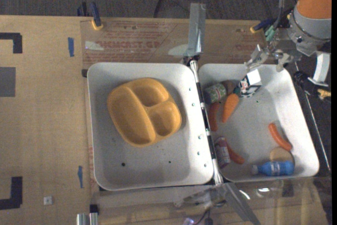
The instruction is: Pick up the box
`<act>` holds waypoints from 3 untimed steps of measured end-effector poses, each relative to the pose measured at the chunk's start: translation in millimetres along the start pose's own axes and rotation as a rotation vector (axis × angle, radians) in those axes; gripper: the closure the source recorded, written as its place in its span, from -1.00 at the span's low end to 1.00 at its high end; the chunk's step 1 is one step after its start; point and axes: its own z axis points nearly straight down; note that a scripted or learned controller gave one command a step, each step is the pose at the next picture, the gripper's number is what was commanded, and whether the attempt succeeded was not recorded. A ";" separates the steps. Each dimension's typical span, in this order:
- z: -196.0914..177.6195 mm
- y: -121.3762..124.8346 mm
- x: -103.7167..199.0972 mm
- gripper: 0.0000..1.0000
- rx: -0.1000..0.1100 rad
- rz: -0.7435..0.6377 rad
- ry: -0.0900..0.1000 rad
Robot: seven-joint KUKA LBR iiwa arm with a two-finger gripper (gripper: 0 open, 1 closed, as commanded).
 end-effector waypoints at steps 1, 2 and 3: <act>172.6 -60.3 -32.8 -1.00 -0.001 -0.215 0.001; 174.6 -141.3 -59.4 -1.00 0.000 -0.133 0.002; 145.5 -142.9 -58.8 -1.00 -0.002 -0.064 0.000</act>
